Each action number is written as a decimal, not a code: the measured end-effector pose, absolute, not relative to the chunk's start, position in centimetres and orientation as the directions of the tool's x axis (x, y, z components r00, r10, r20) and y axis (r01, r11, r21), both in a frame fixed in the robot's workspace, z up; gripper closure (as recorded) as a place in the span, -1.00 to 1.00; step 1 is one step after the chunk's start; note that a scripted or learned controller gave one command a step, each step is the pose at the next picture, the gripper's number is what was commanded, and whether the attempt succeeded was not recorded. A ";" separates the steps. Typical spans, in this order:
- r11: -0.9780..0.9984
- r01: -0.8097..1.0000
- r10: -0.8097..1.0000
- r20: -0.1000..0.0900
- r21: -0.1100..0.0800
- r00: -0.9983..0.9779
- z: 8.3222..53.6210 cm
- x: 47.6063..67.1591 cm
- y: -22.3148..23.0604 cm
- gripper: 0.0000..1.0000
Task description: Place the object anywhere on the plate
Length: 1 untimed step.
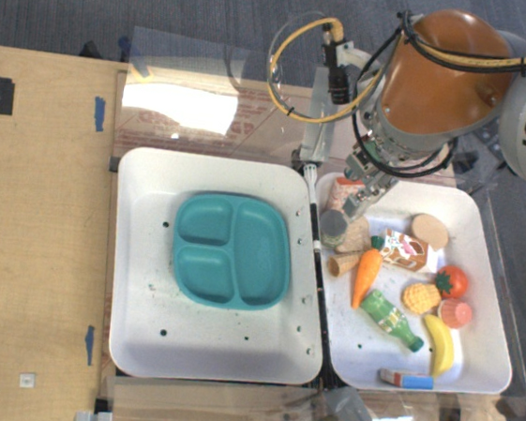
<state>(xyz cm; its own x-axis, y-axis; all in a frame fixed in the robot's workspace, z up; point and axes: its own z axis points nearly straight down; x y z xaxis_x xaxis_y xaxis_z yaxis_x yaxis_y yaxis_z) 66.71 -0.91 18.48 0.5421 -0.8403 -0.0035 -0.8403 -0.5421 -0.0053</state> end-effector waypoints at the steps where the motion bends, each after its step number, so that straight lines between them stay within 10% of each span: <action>1: -0.667 -0.745 -0.745 -0.003 0.000 0.667 18.5 60.3 -4.6 1.00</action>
